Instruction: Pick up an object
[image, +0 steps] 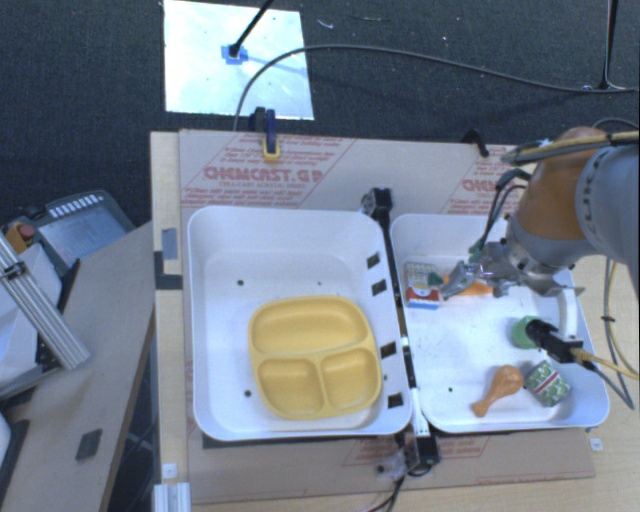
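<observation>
Camera view: arm (575, 205) over right bin's (440, 405) far edge, jaws low by an orange piece (478, 290) and small carton (423, 285); jaw state unclear. Drumstick (498, 388), green can (546, 382), green lid (525, 331) near right edge; bin middle bare. Yellow divided plate (315, 355) in left bin (215, 300).

Grey arm (612, 195), orange band above wrist, yellow cable, seemingly metallic gripper (466, 282), black fittings

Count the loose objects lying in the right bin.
4, possibly more hidden under the arm: a small carton near the left wall, a green round piece, a drumstick toy and a green-white packet at the near right.
</observation>
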